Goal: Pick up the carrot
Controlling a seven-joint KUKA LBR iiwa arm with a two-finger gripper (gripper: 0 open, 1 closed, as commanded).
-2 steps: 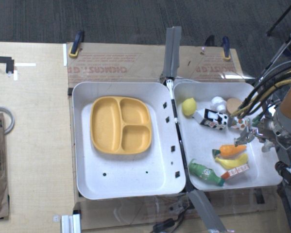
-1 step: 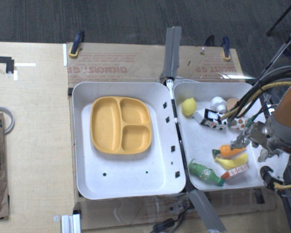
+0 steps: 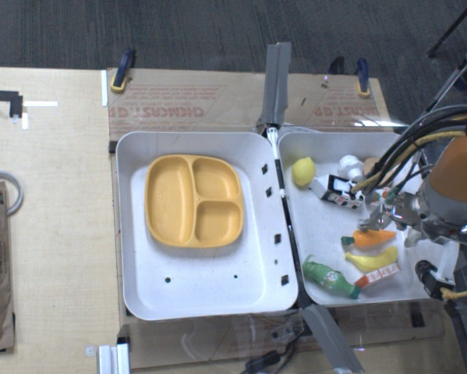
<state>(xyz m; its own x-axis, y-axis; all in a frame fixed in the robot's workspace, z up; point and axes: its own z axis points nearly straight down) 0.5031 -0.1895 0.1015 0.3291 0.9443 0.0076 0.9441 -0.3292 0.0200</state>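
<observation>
End effector (image 3: 383, 218) over right bin | carrot (image 3: 373, 238): orange, green-topped, lying flat

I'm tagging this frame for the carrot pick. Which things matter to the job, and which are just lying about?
Job:
carrot, in the right bin
gripper, just above the carrot

Lying about:
lemon
banana
green bottle
black-and-white toy
yellow tray in the left bin

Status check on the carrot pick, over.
Gripper right above carrot in right bin, grasp unconfirmed. Banana tight beside carrot, green bottle nearby.
</observation>
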